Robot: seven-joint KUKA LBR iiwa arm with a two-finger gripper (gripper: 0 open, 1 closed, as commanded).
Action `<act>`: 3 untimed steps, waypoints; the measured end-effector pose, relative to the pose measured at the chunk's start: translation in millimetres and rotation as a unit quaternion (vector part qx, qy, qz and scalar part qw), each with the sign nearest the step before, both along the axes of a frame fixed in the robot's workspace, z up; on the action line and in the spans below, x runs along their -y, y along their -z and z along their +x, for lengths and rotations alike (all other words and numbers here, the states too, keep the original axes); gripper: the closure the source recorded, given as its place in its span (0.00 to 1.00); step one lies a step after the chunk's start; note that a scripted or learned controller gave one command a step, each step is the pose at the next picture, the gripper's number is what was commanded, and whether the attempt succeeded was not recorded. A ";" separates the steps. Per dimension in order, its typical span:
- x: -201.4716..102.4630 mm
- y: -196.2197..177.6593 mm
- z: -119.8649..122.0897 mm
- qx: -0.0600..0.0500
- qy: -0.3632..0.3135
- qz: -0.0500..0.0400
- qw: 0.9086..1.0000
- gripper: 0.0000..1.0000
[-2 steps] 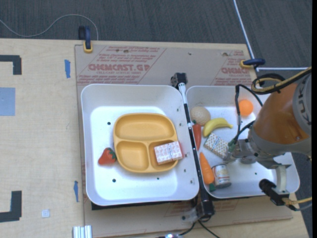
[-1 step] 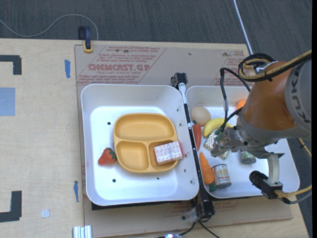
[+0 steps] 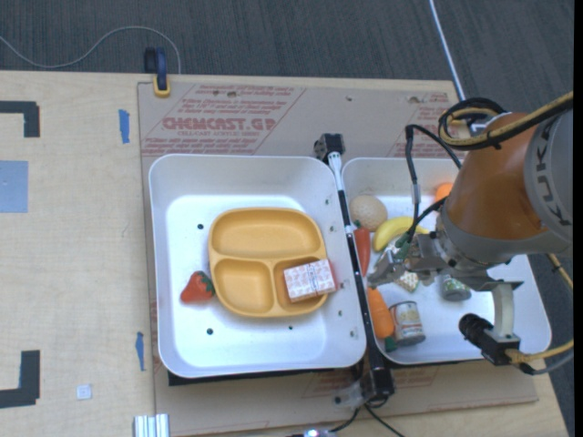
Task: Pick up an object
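gripper (image 3: 401,271) low in right bin (image 3: 533,330), centre-right of frame; fingers' state cannot tell | can (image 3: 406,322) just below | tray (image 3: 266,260) in left bin (image 3: 173,271)

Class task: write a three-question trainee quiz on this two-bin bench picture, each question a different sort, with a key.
1. True or false: the pink-and-white wafer block lies in the yellow three-compartment plastic plate.
2. Which bin holds the small tin can? A left B right
3. Fill in: the red toy strawberry lies on the plate's ___ side in the camera view.

Key: 1 true. 2 B, the right white bin, where the gripper is. 3 left.
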State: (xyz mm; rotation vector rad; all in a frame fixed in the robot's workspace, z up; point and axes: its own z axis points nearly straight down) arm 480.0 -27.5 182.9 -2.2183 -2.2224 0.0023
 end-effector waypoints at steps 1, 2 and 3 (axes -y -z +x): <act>0.0 0.0 0.0 0.000 0.000 0.000 1.000 0.00; 86.1 89.7 -0.9 0.000 0.000 0.000 1.000 0.00; 86.6 81.6 -0.6 -0.001 0.001 -0.001 1.000 1.00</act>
